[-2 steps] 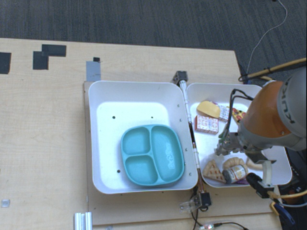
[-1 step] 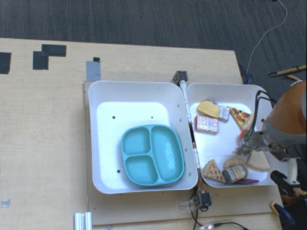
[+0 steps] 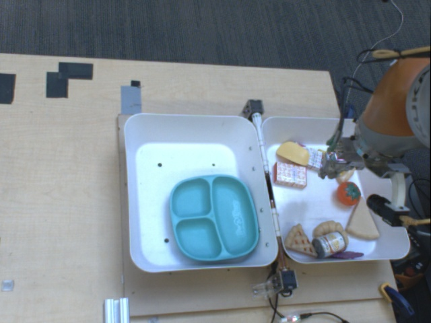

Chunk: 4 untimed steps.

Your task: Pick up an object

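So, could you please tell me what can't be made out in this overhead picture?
- Tool: small and blurred in the camera view; whether it holds anything cannot be told.
- Pink patterned item: print too small to read.
- Jar: label too small; it partly covers a purple item.
- Arm: cut off by the right edge.

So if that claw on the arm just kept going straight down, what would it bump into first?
Probably the red tomato-like toy or bare floor of the right bin beside it. The gripper hangs just above them, though depth is hard to judge from this slanted view.
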Motion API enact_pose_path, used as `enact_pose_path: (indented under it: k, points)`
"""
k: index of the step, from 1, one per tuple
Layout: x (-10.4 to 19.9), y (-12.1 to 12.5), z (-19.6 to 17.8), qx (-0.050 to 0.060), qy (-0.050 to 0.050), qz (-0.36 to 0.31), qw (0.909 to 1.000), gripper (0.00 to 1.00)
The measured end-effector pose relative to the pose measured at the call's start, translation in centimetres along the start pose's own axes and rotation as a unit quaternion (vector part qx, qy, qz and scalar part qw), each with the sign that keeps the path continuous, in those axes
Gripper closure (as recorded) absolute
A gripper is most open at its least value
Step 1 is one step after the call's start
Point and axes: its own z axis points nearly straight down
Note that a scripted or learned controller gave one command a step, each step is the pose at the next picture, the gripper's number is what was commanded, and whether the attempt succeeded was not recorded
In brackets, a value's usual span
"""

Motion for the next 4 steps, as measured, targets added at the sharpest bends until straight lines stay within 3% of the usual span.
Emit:
enact_pose_path:
  k: [1,2,3,4]
  points:
    - [-7.1,5.7,8.2,-0.003,-0.001,-0.001,1.0000,1.00]
    - [0.3,5.6,-5.4,-0.001,0.000,-0.001,1.0000,1.00]
    - [-5.6,10.7,-1.0,0.001,-0.001,0.001,1.0000,1.00]
    - [-5.5,10.8,-1.1,0.000,-0.001,0.000,1.0000,0.00]
